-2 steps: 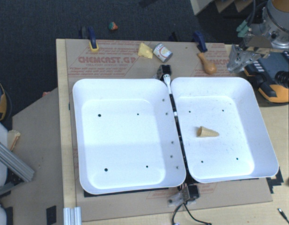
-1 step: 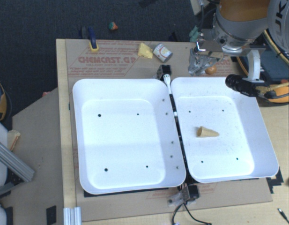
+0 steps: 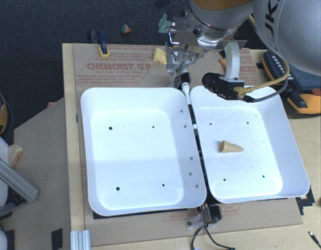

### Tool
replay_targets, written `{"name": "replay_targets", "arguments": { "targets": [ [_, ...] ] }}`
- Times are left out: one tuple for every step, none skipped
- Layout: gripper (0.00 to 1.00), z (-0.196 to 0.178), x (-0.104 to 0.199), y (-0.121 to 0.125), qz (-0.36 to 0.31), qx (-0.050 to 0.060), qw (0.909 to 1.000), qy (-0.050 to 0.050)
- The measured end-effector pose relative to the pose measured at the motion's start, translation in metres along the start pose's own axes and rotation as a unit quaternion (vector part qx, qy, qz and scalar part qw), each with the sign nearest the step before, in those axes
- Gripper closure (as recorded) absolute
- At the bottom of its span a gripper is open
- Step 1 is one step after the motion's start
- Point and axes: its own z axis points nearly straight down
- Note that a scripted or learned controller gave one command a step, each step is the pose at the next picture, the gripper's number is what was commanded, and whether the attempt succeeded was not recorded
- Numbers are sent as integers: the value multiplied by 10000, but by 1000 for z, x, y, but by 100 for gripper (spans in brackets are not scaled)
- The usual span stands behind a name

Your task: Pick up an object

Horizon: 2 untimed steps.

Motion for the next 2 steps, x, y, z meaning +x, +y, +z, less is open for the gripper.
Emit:
{"name": "replay_targets", "arguments": {
  "targets": [
    [100,66,68,8,31,80,10000,-23],
    [100,114,86,-37,51,86,9999,-33]
  ]
}}
